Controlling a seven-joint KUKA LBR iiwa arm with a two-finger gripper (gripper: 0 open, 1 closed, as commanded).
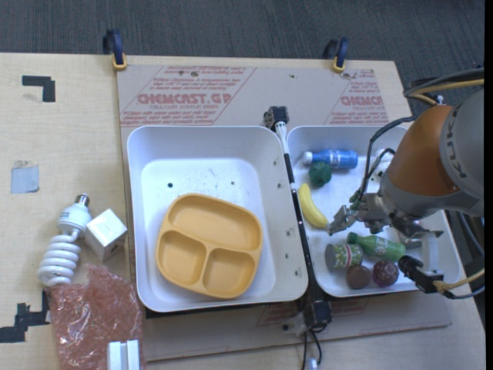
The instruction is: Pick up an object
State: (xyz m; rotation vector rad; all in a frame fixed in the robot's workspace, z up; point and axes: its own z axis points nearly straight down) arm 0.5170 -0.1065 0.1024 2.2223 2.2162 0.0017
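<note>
My gripper (pixel 376 230) is over the front half of the right bin (pixel 451 264), reaching in from the right under the orange wrist band. Its fingers (pixel 336 225) look spread, one tip near the banana (pixel 312 206) and the other to the right of the green bottle (pixel 377 246). The bottle lies on its side just below the gripper, and nothing is lifted. A small can (pixel 339 255) and two dark red balls (pixel 371 274) lie at the bin's front. A blue bottle (pixel 333 159) and a dark green lump (pixel 320 173) lie at the back.
The left bin (pixel 146 230) holds a yellow three-compartment tray (pixel 208 245). On the bench to the left lie a spiral light bulb (pixel 64 247), a white cube (pixel 106 230) and crumpled pink plastic (pixel 96 311). Cables run along the right bin's right side.
</note>
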